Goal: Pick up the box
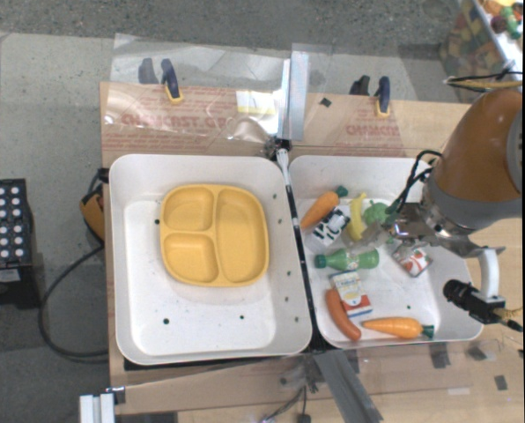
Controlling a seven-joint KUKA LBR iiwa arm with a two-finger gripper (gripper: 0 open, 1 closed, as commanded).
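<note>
Lying flat, the rectangular cardboard box (351, 291) sits near the hand (410, 236), grip unreadable.

Grey speckled floor (51, 77) surrounds the wooden bench (351, 122).

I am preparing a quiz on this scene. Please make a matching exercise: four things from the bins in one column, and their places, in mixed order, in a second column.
Things:
1. yellow divided plate
2. box
3. green bottle
4. carrot with green end

Places:
A. near the front wall of the right bin
B. just in front of the green bottle
C. in the left bin
D. middle of the right bin, lying on its side

Pairs: 1-C, 2-B, 3-D, 4-A
</note>
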